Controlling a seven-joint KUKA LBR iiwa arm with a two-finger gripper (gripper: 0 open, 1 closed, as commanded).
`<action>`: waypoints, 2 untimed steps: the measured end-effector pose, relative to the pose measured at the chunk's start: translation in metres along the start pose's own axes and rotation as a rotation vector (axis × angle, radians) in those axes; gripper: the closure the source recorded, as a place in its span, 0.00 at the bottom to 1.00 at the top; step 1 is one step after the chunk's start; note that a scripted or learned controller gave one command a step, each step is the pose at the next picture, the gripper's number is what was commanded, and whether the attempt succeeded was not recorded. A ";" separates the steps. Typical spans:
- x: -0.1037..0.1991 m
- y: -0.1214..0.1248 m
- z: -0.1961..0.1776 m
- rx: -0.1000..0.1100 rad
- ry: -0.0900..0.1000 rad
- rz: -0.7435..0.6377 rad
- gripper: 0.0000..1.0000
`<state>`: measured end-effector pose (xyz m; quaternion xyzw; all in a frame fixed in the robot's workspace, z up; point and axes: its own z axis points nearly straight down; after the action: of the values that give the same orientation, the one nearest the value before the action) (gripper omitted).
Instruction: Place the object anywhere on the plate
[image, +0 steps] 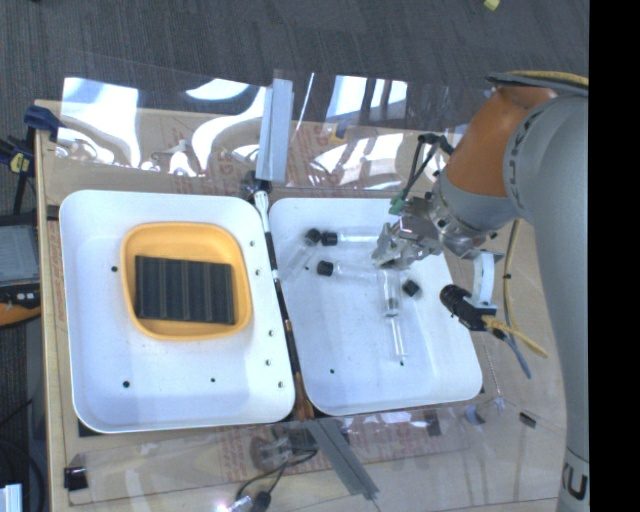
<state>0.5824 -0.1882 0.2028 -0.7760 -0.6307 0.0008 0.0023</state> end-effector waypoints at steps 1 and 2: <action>0.018 -0.069 0.032 0.003 -0.001 -0.223 1.00; 0.040 -0.089 0.011 0.001 0.000 -0.284 1.00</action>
<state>0.5035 -0.1306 0.1920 -0.6788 -0.7343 0.0011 0.0029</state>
